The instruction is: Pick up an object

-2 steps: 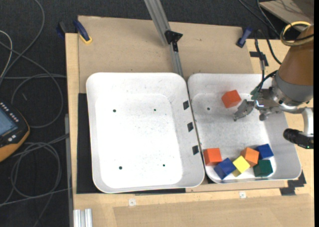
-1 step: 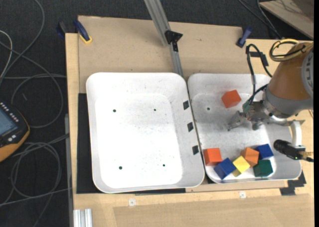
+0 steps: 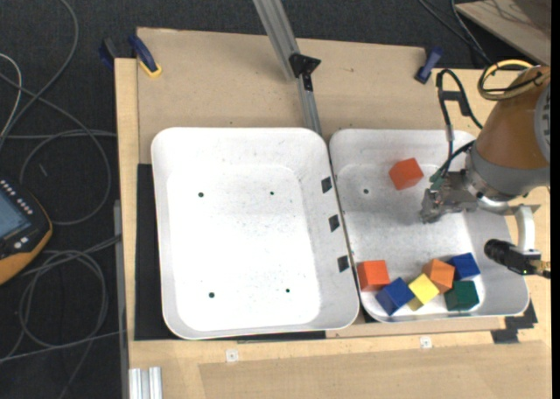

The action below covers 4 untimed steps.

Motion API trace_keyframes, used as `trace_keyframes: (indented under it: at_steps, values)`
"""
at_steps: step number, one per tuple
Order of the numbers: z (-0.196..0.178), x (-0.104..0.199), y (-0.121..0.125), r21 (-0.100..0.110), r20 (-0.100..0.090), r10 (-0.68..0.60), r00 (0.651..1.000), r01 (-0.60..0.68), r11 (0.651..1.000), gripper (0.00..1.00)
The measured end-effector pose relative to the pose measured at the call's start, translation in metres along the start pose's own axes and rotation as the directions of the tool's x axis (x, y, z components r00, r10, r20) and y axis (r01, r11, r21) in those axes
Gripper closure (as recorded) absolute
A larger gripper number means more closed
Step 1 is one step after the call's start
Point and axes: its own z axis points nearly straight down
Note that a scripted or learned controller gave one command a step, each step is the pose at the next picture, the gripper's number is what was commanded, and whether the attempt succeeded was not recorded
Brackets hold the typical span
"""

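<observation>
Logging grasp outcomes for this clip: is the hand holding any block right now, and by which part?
Nothing is held. The hand sits low in the right bin, apart from the orange block beside it.

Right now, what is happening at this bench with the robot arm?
A grey arm with an orange band reaches in from the right over the right bin. Its gripper is low in that bin, just right of and slightly below a lone orange block, with nothing visibly between its fingers. Along the bin's near edge lie more blocks: an orange one, two blue, a yellow, another orange and a green. The left bin sits beside it.
</observation>
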Motion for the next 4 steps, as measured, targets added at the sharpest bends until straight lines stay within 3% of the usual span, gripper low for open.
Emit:
trace_keyframes:
  at_steps: [3,4]
  values:
    - [-0.161,-0.001,0.006,-0.005,0.003,-0.002,1.0,0.002,1.0,1.0]
    - [-0.147,0.054,0.003,0.004,-0.002,-0.006,1.0,0.006,1.0,1.0]
